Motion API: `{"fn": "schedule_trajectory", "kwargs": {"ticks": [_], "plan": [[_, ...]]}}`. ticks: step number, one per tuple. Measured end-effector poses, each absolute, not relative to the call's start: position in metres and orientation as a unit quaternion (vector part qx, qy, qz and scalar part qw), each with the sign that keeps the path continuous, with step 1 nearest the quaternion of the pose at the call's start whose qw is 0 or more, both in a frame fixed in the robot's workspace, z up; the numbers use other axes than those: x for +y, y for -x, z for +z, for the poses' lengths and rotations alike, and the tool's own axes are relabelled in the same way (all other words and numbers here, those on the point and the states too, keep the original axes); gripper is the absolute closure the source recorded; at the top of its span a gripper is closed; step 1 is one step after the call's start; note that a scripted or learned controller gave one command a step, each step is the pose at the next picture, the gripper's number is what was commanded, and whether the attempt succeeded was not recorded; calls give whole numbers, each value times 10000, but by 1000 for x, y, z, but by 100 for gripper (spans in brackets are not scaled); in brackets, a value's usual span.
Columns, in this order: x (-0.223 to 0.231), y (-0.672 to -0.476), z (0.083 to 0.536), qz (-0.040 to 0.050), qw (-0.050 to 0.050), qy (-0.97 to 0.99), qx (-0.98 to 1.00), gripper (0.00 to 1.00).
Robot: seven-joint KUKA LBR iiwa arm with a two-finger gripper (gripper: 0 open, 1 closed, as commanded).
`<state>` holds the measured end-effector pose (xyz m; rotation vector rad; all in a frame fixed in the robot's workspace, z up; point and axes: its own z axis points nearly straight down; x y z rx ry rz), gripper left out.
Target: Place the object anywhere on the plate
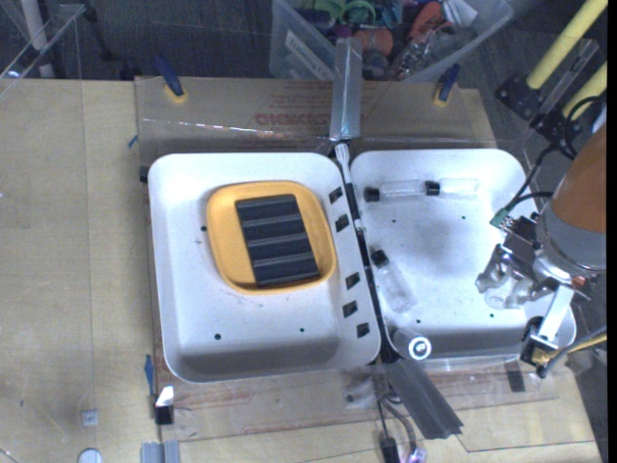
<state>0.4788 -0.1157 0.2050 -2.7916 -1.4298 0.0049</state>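
From the overhead camera, a dark ridged object (279,240) already lay on the yellow plate (222,249) in the left bin (183,336). The gripper (516,283) hung at three o'clock over the right bin (434,249); its grip could not be told. A careless sweep leftward might knock the object off.

bins (174,258): 2 | yellow plate (224,249): 1 | black ribbed block (278,239): 1 | clear tube (424,189): 1

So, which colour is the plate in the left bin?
Yellow-orange, under a black ribbed object; the plate shows in the camera view.
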Motion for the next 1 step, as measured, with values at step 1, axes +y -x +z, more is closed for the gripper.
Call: {"fn": "schedule_trajectory", "kwargs": {"ticks": [1], "plan": [[-116,-479,205,15,25,8901,-4558,0]]}}
